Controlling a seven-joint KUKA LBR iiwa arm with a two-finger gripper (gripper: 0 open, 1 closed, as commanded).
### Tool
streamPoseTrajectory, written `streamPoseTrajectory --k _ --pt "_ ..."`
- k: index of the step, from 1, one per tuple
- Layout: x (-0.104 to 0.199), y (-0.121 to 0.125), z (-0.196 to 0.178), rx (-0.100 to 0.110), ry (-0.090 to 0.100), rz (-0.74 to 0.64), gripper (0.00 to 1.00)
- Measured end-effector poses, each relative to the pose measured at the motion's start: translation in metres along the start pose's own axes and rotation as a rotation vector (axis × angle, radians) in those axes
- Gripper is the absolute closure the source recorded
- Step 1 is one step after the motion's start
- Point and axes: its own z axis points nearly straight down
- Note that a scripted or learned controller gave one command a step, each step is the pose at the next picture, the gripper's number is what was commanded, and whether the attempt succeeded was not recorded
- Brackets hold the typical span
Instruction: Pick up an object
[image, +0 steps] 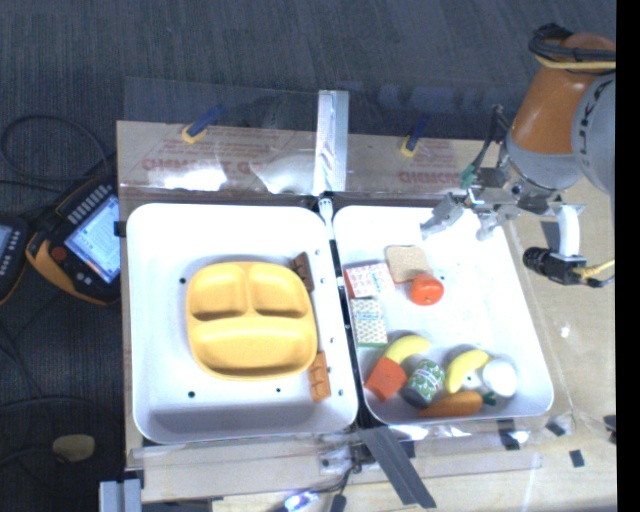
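Two white bins sit side by side below me. The left bin (150, 300) holds a big yellow divided tray (250, 318), with a small brown piece (319, 377) lying against the bin's right wall. The right bin (500, 290) carries everything I could pick. My arm (560, 100) reaches in from the right, and my gripper (462, 212) hangs over that bin's far edge with its two fingers spread open and nothing between them.

Most of the small things crowd into the near corner: a banana (405, 347), an orange block (385, 377), a round green can (424, 381), a second banana (466, 366), a white ball (499, 378) and a carrot (452, 404), all touching or nearly so. Two flat cards (367, 300) lie along the left wall.

Closest to me are a slice of bread (406, 262) and a red tomato (427, 290) just beside it. I judge the tomato the best target, since it stands fairly free. I should centre over it, turn my fingers to miss the bread, then descend straight.
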Motion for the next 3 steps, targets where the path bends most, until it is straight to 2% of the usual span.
streamPoseTrajectory --k 1,2,3 --pt "0.048 -0.009 -0.105 -0.002 -0.003 -0.247 0.0" --pt "0.003 -0.023 0.073 0.001 -0.002 -0.115 0.0" --pt "-0.013 -0.039 0.129 -0.01 -0.003 -0.321 0.0"
